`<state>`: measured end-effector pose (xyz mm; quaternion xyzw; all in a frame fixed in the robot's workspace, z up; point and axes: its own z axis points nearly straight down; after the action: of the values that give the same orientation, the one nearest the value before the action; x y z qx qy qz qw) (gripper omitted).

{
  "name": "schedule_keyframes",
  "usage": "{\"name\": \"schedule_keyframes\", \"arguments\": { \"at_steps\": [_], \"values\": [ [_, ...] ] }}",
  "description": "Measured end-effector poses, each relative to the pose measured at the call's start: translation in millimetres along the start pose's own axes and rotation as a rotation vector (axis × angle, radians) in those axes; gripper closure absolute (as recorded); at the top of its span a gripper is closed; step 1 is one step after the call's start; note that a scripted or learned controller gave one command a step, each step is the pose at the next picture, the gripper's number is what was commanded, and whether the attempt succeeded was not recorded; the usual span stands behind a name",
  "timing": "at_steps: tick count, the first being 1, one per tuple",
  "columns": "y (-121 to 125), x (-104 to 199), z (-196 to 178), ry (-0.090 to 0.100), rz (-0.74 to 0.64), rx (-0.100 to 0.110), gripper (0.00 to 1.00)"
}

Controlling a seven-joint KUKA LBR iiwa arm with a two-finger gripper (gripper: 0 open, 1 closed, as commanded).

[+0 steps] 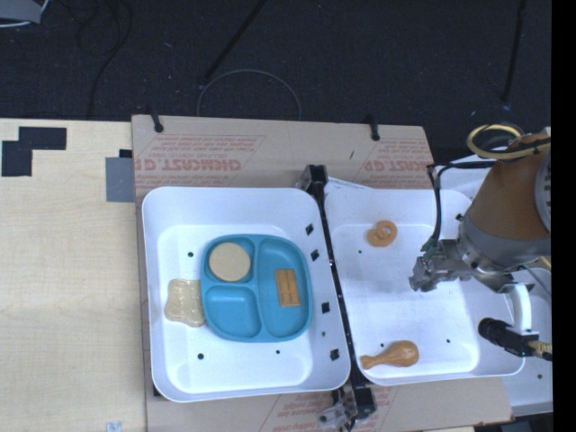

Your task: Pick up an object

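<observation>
In the right bin (396, 358) lie an orange ring-shaped piece (382, 234) near the back and a tan drumstick-shaped piece (391, 355) near the front edge. My gripper (428, 275) hangs over the right side of this bin, between the two pieces and apart from both. Nothing shows between its fingers. In the left bin (171, 214) a blue divided tray (256, 318) holds a round tan disc (229, 261) and a small orange-brown block (287, 287). A pale yellow bread-like piece (184, 301) lies against the tray's left edge.
A black divider bar (328, 277) runs between the two bins. Cardboard (270, 151) lies under the bins, with a wooden bench top (63, 286) at the left. Cables and a yellow loop (493, 138) sit near the arm at the right.
</observation>
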<state>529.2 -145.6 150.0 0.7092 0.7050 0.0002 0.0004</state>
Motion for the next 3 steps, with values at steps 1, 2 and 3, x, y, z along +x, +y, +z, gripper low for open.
{"name": "schedule_keyframes", "arguments": {
  "at_steps": [1,2,3],
  "values": [
    [-5.9,6.2,-47.1,0.001,-0.007,0.001,1.0],
    [-5.8,5.4,-51.0,0.001,-0.005,0.002,1.0],
    [-1.4,50.1,-46.6,0.002,-0.009,0.004,1.0]
  ]
}}
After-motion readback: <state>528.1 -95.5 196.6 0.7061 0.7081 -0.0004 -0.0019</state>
